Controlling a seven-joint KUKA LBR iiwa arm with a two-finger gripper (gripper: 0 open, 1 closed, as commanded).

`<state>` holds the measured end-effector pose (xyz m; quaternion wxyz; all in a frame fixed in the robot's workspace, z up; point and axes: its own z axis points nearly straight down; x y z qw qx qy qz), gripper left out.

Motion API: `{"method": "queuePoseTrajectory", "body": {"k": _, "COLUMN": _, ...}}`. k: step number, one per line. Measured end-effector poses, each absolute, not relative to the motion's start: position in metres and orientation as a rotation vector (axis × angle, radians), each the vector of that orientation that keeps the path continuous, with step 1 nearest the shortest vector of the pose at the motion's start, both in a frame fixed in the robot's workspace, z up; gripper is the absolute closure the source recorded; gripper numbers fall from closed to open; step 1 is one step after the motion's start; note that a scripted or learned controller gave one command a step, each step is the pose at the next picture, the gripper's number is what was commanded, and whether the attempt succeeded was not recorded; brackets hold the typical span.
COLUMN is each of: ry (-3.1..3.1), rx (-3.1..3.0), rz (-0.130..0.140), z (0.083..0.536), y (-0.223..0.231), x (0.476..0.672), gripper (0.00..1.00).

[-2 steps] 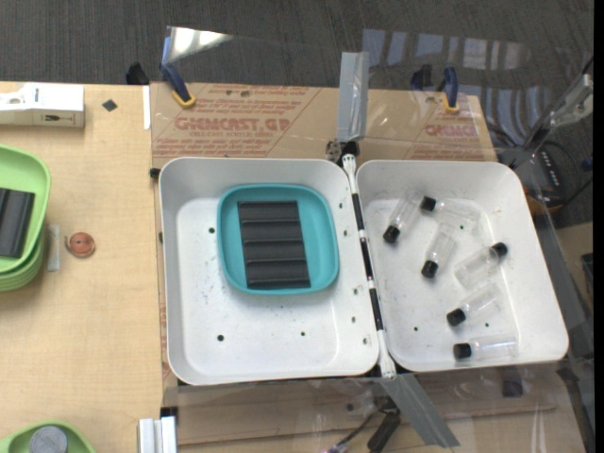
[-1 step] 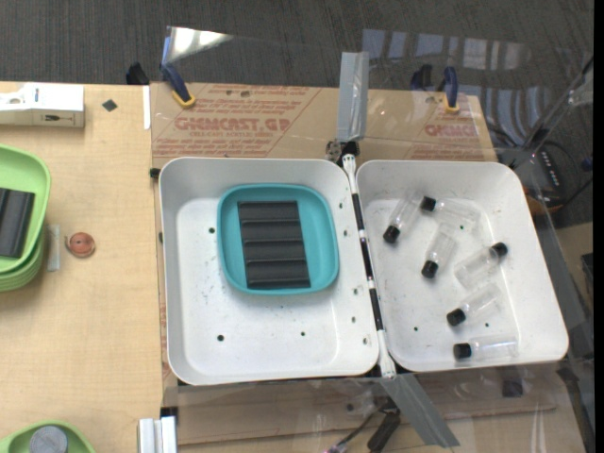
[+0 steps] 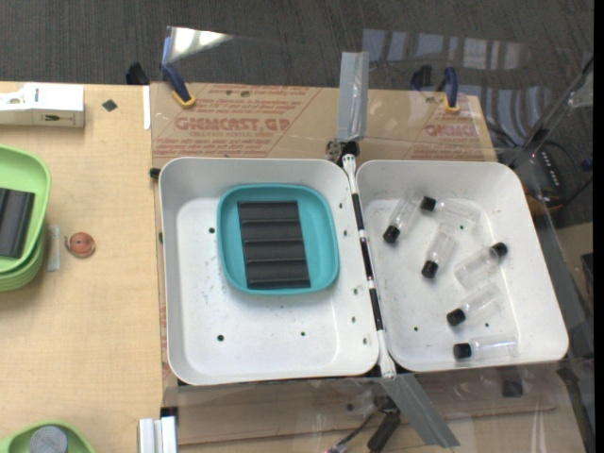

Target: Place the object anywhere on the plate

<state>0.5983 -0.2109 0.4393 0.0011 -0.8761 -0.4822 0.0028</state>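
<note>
Left bin (image 3: 189,338): a shallow white bin, on the left of the pair. It holds the plate.
Plate (image 3: 278,239): teal, square with round corners, lying flat in the far part of the left bin. A dark ribbed insert (image 3: 274,245) covers its middle.
Right bin (image 3: 528,253): a shallow white bin just beside the left one. It holds the vials.
Vials: six clear plastic vials with black caps, all lying on their sides and scattered in the right bin, all apart from the plate.
Far vials: one (image 3: 398,221) at the far left, tilted; one (image 3: 446,209) just right of it.
Middle vials: one (image 3: 438,254) near the bin centre; one (image 3: 479,263) to the right of it.
Near vials: one (image 3: 472,309) toward the near right; one (image 3: 484,349) close to the near wall.
Gripper: it is not in the picture, so I cannot tell whether its fingers are apart or together.
Bench (image 3: 85,347): light wood on the left side.
Green dish (image 3: 21,217): at the left edge of the bench, with a dark thing inside.
Small round piece (image 3: 81,244): red-brown, on the bench near the green dish.
Cardboard sheet (image 3: 255,121): with red print, under the far edge of the bins.
</note>
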Motion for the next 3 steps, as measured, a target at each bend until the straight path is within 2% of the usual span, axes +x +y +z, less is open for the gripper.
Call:
{"method": "queuePoseTrajectory", "body": {"k": 1, "ry": -1.417, "rx": -2.803, "rz": 0.008, "z": 0.44, "y": -0.212, "x": 0.599, "gripper": 0.0}}
{"method": "queuePoseTrajectory", "body": {"k": 2, "ry": -1.261, "rx": -2.876, "rz": 0.006, "z": 0.44, "y": -0.215, "x": 0.621, "gripper": 0.0}}
{"method": "queuePoseTrajectory", "body": {"k": 3, "ry": -1.042, "rx": -2.962, "rz": 0.007, "z": 0.439, "y": -0.214, "x": 0.62, "gripper": 0.0}}
